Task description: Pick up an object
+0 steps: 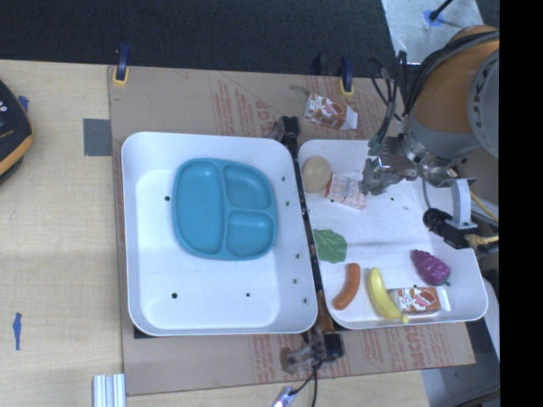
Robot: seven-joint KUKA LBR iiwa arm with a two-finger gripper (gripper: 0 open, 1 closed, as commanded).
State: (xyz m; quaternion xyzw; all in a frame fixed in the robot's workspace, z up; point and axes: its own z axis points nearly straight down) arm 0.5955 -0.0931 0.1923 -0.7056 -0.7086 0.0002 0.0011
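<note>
So the claw [376, 179] is hanging over the far end of the right bin [475, 308], and the closest thing to grab is the small packet [345, 190] lying just to its left, pretty much touching the claw tip. Can't tell from this angle if the claw is apart or together, and nothing is visibly in it. The packet's long axis runs roughly toward the bin's far-right corner, I think.

Count in the right bin: one packet, one pale ball [316, 175] by the far-left corner, one green leaf [330, 246], one sausage [346, 286], one banana [379, 295], one carton [419, 299] at the near edge, one purple grape bunch [431, 267]. Left bin [140, 227]: one blue plate [225, 208]. One more packet [330, 112] sits on the worktop [51, 227] beyond the bins.
</note>
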